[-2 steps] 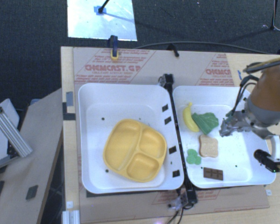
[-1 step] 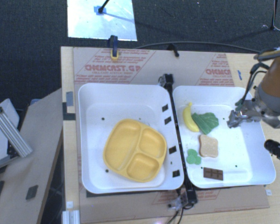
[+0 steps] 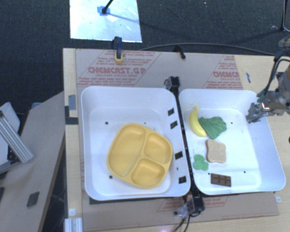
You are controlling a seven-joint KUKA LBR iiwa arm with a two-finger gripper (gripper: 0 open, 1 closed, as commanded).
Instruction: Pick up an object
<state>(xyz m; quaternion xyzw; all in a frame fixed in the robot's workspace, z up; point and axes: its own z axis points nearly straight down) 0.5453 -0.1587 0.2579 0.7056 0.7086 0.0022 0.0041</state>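
The right bin [image 3: 268, 151] holds a yellow banana [image 3: 197, 122], a green leafy piece [image 3: 214, 125], a slice of bread [image 3: 216, 152], a small green pea-like cluster [image 3: 200, 163] and a brown chocolate bar [image 3: 221, 180]. My gripper [image 3: 255, 112] hangs at the right bin's far right rim, well to the right of the food. Nothing shows between its tips. It is too small and dark here to judge its state.
The left bin [image 3: 96, 105] holds a yellow divided tray [image 3: 139, 154]. Black clips [image 3: 176, 124] line the seam between the two bins. A shiny metal sheet [image 3: 105, 12] lies beyond the bench, and an aluminium rail [image 3: 7, 129] stands at the left.
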